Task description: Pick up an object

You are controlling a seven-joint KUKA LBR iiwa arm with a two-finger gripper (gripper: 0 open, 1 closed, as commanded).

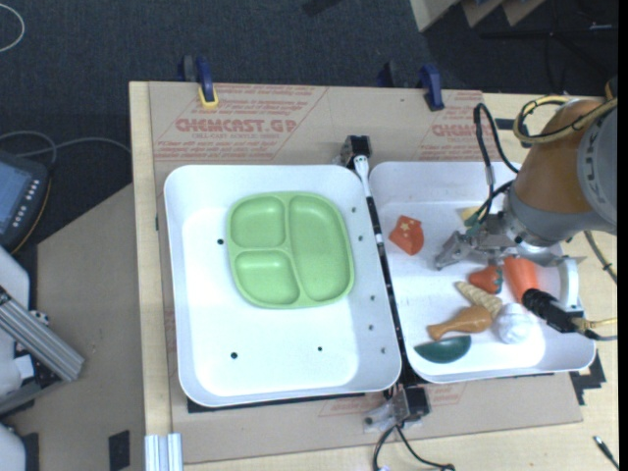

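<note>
At the bottom of the frame, the near edge of the surface (294, 430) shows bare brown board with loose cables hanging off it. Just above, two white bins sit side by side, touching along a shared middle rim. The left bin (196, 341) carries a green divided plate (291, 249) with three compartments, lying flat in the bin's upper half.

In the right bin (432, 184), the objects cluster toward the lower right. Nearest the front rim lies a dark teal scoop-like piece (444, 349). Just above it is a tan, drumstick-shaped toy (469, 320), with a small white object (512, 328) beside it to the right. Higher up are an orange-red wedge (485, 281) and an orange carrot-like piece (521, 274), close together. A red block (407, 235) sits apart, toward the bin's upper left.

The tool (461, 248) hangs low over the right bin, between the red block and the orange pieces, its grey fingers (449, 255) pointing left; whether they are apart or together I cannot tell, and nothing is seen between them. The arm (559, 175), with its orange band, enters from the right of the frame.
</note>
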